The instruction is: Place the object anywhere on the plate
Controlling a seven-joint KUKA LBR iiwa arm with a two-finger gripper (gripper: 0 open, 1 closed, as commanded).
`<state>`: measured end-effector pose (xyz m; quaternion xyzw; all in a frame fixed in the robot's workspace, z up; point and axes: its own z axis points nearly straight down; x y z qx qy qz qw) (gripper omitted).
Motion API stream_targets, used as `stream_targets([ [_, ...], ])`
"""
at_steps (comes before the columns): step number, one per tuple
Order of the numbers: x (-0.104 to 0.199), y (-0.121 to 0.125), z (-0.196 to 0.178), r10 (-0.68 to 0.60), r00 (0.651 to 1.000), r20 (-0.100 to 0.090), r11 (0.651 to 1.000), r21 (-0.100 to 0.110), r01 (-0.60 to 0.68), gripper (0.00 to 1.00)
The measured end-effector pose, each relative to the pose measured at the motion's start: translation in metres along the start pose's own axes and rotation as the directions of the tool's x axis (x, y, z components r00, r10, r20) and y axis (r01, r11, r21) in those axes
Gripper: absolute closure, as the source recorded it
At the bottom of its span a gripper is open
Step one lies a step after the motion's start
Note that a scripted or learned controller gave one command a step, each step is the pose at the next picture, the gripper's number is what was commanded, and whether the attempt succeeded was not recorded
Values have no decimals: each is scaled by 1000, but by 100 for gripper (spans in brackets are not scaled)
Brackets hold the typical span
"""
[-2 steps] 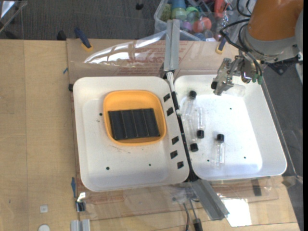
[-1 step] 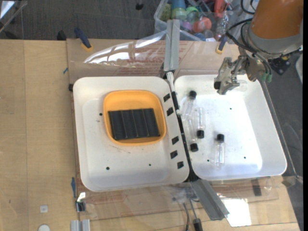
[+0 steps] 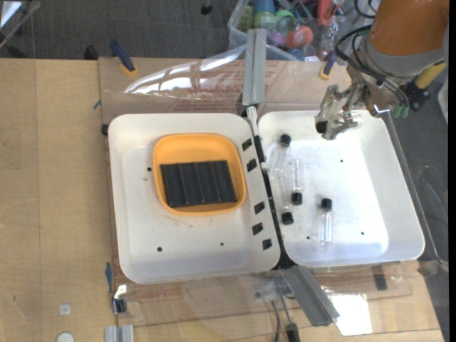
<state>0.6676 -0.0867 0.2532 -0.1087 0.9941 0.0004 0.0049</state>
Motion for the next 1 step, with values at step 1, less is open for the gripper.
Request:
stream_targets([
  [1,-3,11,5,-179,984,-4,984,-2,179,100],
])
